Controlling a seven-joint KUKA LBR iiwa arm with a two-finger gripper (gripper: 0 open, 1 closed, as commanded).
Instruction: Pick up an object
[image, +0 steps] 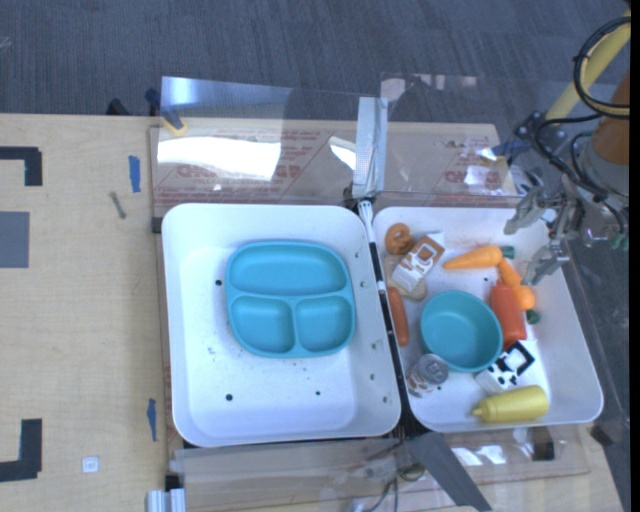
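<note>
**Pincer at the right bin's far corner, toys spread below it**

From my seat I see the pincer (545, 235) over the far right corner of the right bin (585, 385), a tangle of metal and black cable. I cannot tell whether it is spread or pressed together, and I see nothing gripped in it. The arm (610, 140) comes in from the upper right, its orange band just above the wrist, with a yellow hose looping behind it.

Nearest the pincer lies a toy carrot (473, 259), just to its left, pointing left. A second, redder carrot (510, 305) lies just below the pincer, running down along the right side of a teal bowl (460, 330). Left of the bowl sit a small brown pretzel-like piece (399, 238), a white and brown carton (418, 265) and a slim orange-red stick (399, 315) along the bin's left wall. Near the bowl's lower left is a small silver can (430, 372). At the bowl's lower right is a black-and-white marked block (508, 366), and below it a yellow squeeze bottle (512, 404) lies on its side.

The left bin (190, 400) carries a teal divided plate (290, 298). Both bins stand on the pale wooden counter (80, 320).
</note>
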